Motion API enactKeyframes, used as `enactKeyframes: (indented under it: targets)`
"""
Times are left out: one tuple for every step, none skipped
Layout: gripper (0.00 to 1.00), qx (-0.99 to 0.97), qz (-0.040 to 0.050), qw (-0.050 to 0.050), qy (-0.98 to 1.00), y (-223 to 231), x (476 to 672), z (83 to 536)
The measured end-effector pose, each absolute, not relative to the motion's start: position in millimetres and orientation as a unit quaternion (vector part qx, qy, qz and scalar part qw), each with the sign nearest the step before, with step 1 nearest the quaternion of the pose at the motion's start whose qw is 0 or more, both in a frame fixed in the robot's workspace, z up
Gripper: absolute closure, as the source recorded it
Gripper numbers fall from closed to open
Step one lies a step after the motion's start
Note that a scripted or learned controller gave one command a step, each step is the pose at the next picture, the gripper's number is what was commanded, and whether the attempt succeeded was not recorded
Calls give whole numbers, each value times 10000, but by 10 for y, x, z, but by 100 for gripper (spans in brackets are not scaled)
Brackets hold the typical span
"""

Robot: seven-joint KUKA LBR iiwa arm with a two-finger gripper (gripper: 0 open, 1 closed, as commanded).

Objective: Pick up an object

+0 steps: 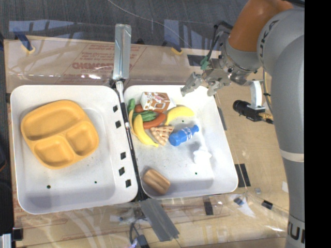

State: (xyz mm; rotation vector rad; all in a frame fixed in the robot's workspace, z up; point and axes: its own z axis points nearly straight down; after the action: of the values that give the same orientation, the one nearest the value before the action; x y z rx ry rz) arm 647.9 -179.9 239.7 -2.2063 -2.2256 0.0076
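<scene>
Bread roll (155,181) sits nearest the lens, alone at the near edge of the right bin (223,159), well apart from the rest

Other toy food clusters toward the far left of that bin, probably dumped loose rather than arranged: banana (142,132) along the divider, blue bottle (183,135) slanted beside a waffle piece (161,134), lemon (179,114), small carton (155,102), green and red pieces tucked between, all touching or overlapping. Small white item (201,155) lies just right of the bottle

Left bin (31,190) carries a yellow divided tray (59,133), flat

Claw (200,84) hangs over the far right rim of the right bin, tilted, nothing between its fingers; spread looks narrow to middling, hard to judge at this angle

No target fixed by the task; lemon and carton lie nearest, just left of and nearer the lens than the claw. Crowding there makes a clean grip doubtful
</scene>
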Motion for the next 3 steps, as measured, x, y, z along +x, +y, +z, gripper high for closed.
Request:
enactKeyframes:
  targets:
    - [0, -7040, 24, 39, -7102, -1799, 6480, 2397]
    - [100, -7015, 41, 65, -7126, -1785, 6489, 2464]
    - [100, -7128, 8, 12, -7014, -1893, 6388, 2733]
